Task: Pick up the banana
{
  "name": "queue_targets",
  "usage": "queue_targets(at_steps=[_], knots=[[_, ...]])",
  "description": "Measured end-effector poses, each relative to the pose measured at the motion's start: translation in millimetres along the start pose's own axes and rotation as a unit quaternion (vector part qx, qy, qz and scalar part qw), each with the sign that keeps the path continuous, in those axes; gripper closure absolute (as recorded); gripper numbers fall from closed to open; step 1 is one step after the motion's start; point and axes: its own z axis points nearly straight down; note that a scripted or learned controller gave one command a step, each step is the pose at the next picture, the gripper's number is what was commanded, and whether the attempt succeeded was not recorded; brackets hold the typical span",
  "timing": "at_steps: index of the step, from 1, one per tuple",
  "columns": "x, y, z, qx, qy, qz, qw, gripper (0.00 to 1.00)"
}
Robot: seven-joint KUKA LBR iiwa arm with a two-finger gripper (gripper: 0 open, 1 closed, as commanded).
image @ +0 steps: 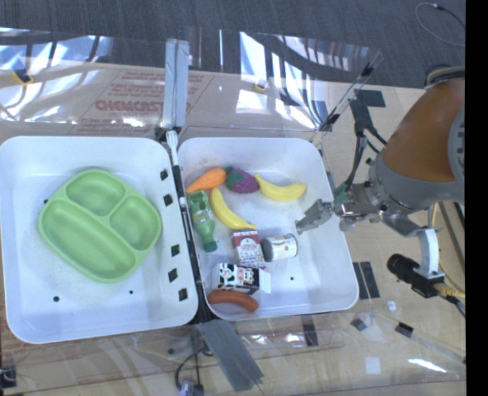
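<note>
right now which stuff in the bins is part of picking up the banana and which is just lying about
Part of the job:
- banana, right bin, middle
- second banana, right bin, upper right
- gripper, over the right bin

Just lying about:
- carrot
- purple fruit
- green bottle
- red carton
- small can
- cow-print carton
- sausage
- green divided plate, left bin

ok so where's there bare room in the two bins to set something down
Left bin: bare floor along its near edge and corners around the green divided plate. Right bin: a free patch at the near right corner, past the small can, below the tool. Its left half is crowded, from carrot and bananas down to the sausage.
</note>
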Motion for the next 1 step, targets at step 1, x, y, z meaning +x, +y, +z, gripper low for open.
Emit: queue_targets(at_steps=[1], knots=[[36.2,58.7,73.3,0.001,0.0,-0.061,0.9982,0.0]])
